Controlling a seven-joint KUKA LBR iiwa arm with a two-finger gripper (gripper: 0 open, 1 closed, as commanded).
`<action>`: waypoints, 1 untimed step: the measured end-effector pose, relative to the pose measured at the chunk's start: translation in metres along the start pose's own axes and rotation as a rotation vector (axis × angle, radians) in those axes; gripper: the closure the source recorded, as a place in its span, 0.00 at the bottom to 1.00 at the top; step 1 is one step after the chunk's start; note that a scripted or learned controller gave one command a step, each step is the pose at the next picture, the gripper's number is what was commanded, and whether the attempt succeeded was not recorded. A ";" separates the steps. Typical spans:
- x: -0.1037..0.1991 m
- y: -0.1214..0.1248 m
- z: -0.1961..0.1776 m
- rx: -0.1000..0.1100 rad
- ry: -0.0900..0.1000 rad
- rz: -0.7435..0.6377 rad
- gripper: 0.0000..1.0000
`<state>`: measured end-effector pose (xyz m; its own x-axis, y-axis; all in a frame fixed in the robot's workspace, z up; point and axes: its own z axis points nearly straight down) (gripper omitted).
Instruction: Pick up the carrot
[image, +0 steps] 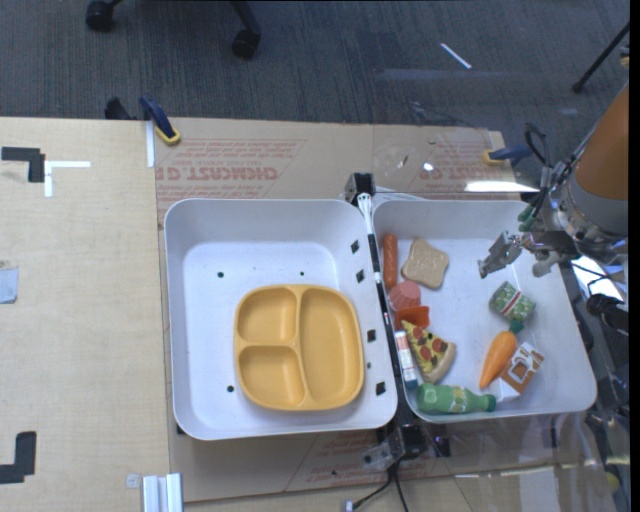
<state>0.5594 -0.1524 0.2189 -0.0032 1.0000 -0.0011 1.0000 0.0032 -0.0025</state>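
Carrot (497, 358) lying in right bin (470, 310), near front-right corner, tip pointing toward you, leafy end up by small green box (511, 301). Orange-white carton (523, 367) touching its right side. Hand (515, 250) hovering over bin's back-right, fingers apart, holding nothing. You're needing to come fwd, turn fingers across carrot's width, grip mid-body, avoiding carton.

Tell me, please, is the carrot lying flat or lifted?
Lying flat: the carrot rests on the right bin's floor, apart from the pincer above it.
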 end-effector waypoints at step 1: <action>-0.026 -0.041 0.127 -0.003 0.000 -0.020 0.00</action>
<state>0.5182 -0.1785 0.0919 -0.0227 0.9997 -0.0010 0.9997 0.0227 0.0009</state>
